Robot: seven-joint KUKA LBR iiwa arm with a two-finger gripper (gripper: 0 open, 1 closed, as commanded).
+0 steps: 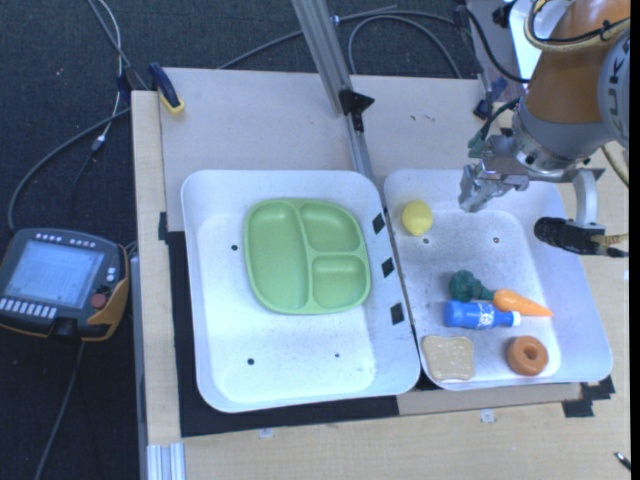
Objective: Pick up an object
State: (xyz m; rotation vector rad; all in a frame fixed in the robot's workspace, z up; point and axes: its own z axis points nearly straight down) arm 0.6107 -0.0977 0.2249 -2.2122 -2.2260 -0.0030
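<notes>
My fingers (478, 194) hung over the far edge of the right bin (560, 268), and honestly I could not tell how far apart they stood; nothing showed between them. The yellow ball (417, 216) sat just to the camera's left of them, near but apart, close against the bin's left wall. Further toward the near end lay the rest: a green broccoli piece (464, 285) touching the orange carrot (523, 303), a blue bottle (478, 315) right beside both, then a slice of toast (448, 356) and a brown doughnut (527, 354) at the front. All 5 of those lay well apart from my fingers. Over in the left bin (215, 298), a green divided plate (307, 255) with 3 compartments lay flat. Both bins rested on the counter (260, 118).
</notes>
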